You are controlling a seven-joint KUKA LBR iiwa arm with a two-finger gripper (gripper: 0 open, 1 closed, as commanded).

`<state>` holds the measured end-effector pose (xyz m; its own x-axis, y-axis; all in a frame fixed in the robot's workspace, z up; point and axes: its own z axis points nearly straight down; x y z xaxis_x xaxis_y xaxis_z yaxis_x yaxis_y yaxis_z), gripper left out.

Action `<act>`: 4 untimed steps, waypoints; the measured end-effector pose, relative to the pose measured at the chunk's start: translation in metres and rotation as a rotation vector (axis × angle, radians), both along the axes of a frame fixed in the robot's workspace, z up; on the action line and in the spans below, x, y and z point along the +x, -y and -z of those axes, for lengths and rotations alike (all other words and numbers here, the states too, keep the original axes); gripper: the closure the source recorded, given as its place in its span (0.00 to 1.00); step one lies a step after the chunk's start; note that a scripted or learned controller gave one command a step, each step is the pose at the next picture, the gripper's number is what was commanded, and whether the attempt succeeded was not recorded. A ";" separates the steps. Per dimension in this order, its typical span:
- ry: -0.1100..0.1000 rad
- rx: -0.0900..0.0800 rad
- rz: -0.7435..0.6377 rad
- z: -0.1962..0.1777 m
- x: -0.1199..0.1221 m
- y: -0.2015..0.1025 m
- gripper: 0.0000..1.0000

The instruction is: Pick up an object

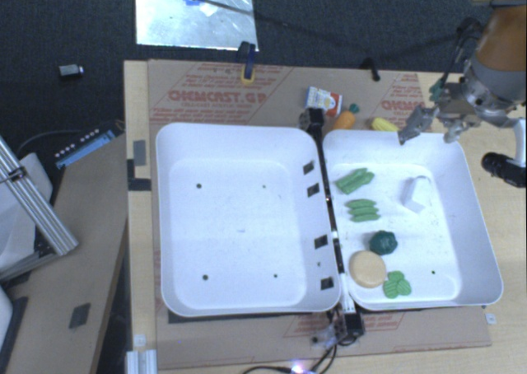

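The right bin (461, 224) holds several small objects: a light green pea pod (354, 180), a second green pod (362, 210), a white block (417, 193), a dark green round piece (383, 242), a tan bun-like disc (368, 268) and a green leaf shape (397, 284). My gripper (431, 129) hangs over the bin's far rim, above and beyond the white block. It is open, its two fingers spread wide with nothing between them.
The left bin (239, 216) lies beside the right one. Behind the bins on the cardboard lie an orange carrot (344, 119), a yellow piece (384, 125) and a small white-and-red item (323, 100). A shiny metal sheet (196, 2) lies at the back.
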<state>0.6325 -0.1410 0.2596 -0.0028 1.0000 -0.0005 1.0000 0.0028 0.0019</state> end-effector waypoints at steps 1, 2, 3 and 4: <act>0.004 0.000 -0.003 -0.011 0.001 0.000 1.00; 0.016 -0.001 -0.004 -0.186 -0.068 -0.032 1.00; 0.010 0.000 -0.003 -0.282 -0.141 -0.041 1.00; 0.001 -0.004 0.011 -0.264 -0.147 0.072 1.00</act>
